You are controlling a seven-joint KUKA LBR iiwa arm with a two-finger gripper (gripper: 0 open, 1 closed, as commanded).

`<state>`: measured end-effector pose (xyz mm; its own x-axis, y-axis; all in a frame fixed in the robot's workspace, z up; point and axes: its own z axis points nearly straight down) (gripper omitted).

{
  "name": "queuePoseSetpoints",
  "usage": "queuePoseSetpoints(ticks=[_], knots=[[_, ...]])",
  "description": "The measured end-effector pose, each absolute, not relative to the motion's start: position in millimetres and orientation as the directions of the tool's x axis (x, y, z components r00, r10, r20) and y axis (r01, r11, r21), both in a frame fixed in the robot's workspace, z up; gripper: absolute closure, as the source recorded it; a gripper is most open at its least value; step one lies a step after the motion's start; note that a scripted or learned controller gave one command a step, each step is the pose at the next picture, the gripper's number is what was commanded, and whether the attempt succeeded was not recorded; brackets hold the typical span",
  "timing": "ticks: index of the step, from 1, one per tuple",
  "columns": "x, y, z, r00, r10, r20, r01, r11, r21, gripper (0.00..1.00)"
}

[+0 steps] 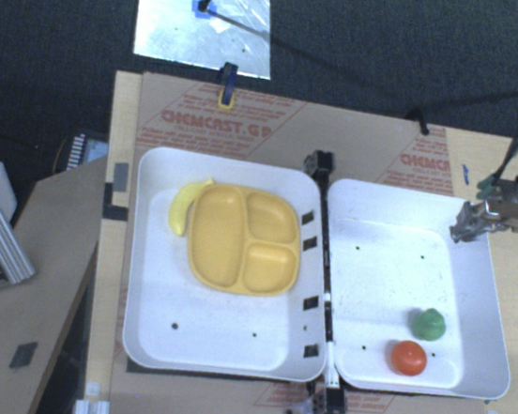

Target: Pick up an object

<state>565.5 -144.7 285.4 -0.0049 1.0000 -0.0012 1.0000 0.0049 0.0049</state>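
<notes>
My grey metal pincer (466, 222) hangs over the far right corner of the right shallow white plastic bin (365, 263), above its back rim. Whether it is apart or together I cannot tell from this angle; nothing shows between its tips.

I count two bins side by side. The right one holds two things: one small green rounded object (430, 322) and one orange-red ball-shaped object (409, 357), the green just behind the red, nearly touching, both near the front right corner and well apart from my pincer.

The left shallow white plastic bin (149, 319) holds two things as well: one yellow plastic plate with three compartments (241, 239), and one yellow banana (181, 207) lying against the plate's left edge, partly tucked under it.
</notes>
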Motion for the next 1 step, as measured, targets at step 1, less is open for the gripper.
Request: queuePoseSetpoints(ticks=[1], knots=[[561.2, -99.9, 273.0, -0.009, 1.000, 0.001, 1.000, 0.009, 0.001, 1.00]])
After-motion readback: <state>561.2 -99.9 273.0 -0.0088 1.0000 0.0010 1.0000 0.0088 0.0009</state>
